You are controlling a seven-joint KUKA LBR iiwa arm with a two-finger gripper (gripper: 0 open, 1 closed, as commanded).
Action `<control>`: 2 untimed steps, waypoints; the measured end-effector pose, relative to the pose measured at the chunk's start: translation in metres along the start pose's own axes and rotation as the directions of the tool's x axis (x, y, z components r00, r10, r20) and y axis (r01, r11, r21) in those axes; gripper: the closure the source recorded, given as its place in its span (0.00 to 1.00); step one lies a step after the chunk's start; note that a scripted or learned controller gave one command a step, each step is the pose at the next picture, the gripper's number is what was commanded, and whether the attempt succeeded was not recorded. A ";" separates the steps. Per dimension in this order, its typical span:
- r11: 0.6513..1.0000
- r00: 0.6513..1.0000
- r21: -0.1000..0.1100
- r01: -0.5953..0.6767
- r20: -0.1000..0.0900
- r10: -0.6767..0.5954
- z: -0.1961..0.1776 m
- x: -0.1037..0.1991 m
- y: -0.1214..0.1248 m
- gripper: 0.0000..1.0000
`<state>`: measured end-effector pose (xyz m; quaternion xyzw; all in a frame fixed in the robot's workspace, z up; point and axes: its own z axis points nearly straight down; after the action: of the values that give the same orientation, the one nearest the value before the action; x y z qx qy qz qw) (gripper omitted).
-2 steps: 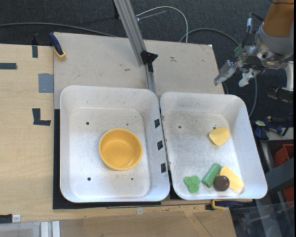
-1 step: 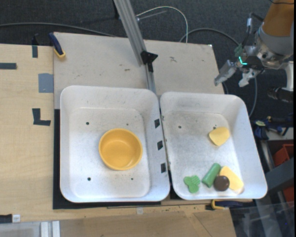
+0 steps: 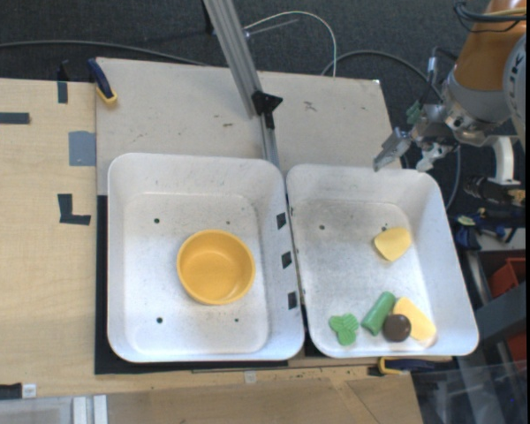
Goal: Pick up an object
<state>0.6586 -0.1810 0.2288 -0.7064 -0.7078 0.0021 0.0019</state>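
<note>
My gripper (image 3: pixel 405 153) hangs above the far right corner of the right bin (image 3: pixel 336 184), its two fingers spread open with nothing between them. In that bin lie a pale yellow wedge (image 3: pixel 393 243) near the right wall, and at the near edge a green leafy piece (image 3: pixel 343 328), a green cylinder (image 3: pixel 378 314), a dark brown ball (image 3: pixel 397 328) and a yellow piece (image 3: pixel 417 321) bunched together. A yellow bowl (image 3: pixel 215 266) sits upright in the middle of the left bin (image 3: pixel 141 184). All objects are well below and nearer than the gripper.
A grey metal pole (image 3: pixel 238 51) slants down to the gap between the bins at the back. Cables (image 3: pixel 336 51) run across the board behind the right bin. A blue and yellow clamp (image 3: pixel 102 80) sits at the board's far left corner.
</note>
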 end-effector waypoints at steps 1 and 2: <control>1.000 1.000 0.000 0.001 0.000 -0.001 0.044 0.003 -0.002 0.00; 1.000 1.000 0.000 0.001 0.000 -0.001 0.090 0.008 0.002 0.00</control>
<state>0.6603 -0.1733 0.1392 -0.7059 -0.7083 0.0022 0.0021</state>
